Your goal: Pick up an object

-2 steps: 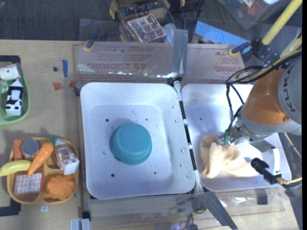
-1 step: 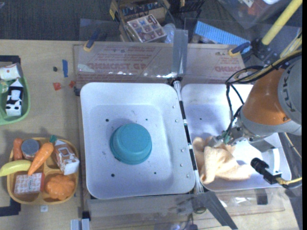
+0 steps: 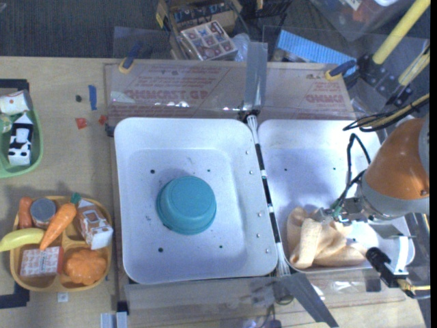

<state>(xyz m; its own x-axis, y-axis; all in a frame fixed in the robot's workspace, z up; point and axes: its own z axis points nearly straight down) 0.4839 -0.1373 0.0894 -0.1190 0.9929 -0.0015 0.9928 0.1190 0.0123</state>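
Note:
A teal bowl (image 3: 186,204) lies upside down in the middle of the left bin (image 3: 136,149). A heap of tan, bread-like toy pieces (image 3: 315,242) sits at the front of the right bin (image 3: 300,149). The arm reaches in from the right, its orange band over the right bin's right side. My gripper (image 3: 341,214) hangs low at the heap's upper right edge, right against the tan pieces. The wrist body hides how it meets them.
A yellow tray (image 3: 15,265) of toy food stands at the front left on the bench, with a green dish (image 3: 34,157) of small items above it. Clear plastic panels line the bins' far edge. Cables trail beside the arm on the right.

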